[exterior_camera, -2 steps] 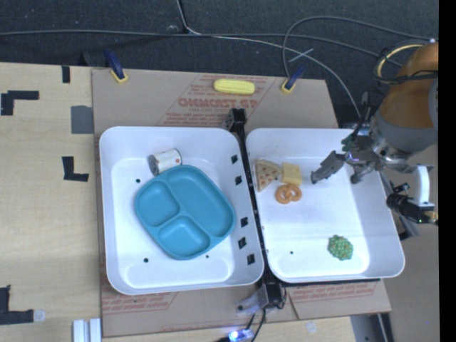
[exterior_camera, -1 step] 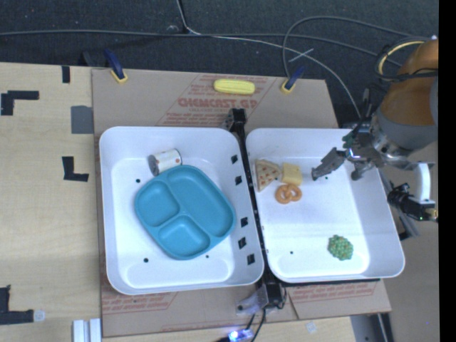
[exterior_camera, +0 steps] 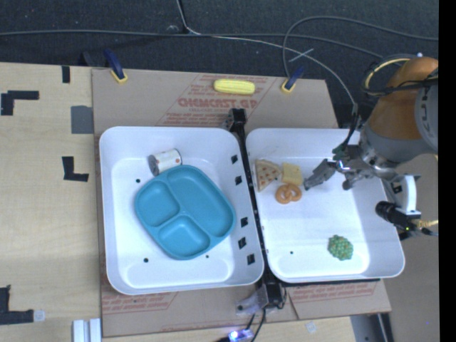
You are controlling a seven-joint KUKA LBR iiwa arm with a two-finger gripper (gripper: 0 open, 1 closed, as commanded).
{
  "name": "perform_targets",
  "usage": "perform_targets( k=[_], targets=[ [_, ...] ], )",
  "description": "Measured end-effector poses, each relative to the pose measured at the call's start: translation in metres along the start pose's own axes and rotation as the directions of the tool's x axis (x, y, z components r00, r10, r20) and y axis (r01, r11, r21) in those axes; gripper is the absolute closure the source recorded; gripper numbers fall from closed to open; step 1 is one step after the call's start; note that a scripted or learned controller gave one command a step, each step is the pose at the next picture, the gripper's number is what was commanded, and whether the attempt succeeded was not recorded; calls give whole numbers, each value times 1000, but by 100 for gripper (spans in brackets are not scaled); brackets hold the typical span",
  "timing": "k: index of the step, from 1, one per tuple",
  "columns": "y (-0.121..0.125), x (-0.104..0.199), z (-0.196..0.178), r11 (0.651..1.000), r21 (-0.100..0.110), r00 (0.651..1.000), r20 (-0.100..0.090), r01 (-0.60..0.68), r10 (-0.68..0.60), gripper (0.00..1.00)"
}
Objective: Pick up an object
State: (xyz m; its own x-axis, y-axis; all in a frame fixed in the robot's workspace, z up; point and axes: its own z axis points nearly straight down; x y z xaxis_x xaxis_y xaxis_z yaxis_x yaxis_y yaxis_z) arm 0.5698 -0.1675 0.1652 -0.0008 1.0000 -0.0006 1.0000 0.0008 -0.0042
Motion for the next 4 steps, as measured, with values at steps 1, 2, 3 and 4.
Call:
perform_targets(
  k=[1, 2, 3, 4],
  targets=[
    [-4, -1, 44, 1000, 2, 1000, -1, 0, 0, 0],
    [-4, -1, 81, 1000, -4, 1000, 1, 1, -1, 0],
    [-3, -1, 69, 1000, -8, 1000, 3, 1, -1, 100],
    [-12, -3, 12, 1000, -7, 1000, 0, -1, 1, 100]
  ],
)
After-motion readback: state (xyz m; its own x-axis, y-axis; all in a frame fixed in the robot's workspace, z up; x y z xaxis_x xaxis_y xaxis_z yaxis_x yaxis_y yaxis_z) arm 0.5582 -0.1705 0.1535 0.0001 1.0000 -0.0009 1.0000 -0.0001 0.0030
